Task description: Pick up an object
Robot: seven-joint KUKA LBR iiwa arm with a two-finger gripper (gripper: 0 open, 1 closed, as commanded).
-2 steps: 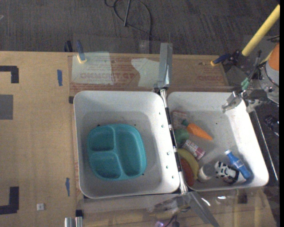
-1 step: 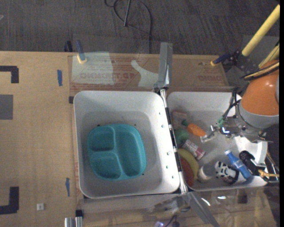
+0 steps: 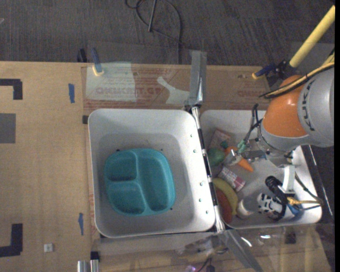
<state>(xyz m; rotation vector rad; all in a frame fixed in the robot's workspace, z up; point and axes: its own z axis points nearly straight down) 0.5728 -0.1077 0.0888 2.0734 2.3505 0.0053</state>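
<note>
A big brown cardboard sheet (image 3: 42,159) covers the bench. It has black tape marks (image 3: 11,88) near its left edge and small bits of blue tape (image 3: 71,93). A clear plastic sheet (image 3: 138,82) lies flat above the 2 bins. A yellow pole (image 3: 313,37) leans in the top right corner. Dark cables (image 3: 154,16) lie on the grey floor at the top.

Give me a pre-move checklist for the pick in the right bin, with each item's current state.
1. Gripper over the right bin: ok.
2. Something between the fingers: cannot tell; the arm hides much of the wrist.
3. Nearest target, the orange carrot, lies right at the gripper: ok.
4. Clutter around target: not ok; green item and banana crowd it.
5. Left bin holds the teal divided plate, away from the arm: ok.
</note>
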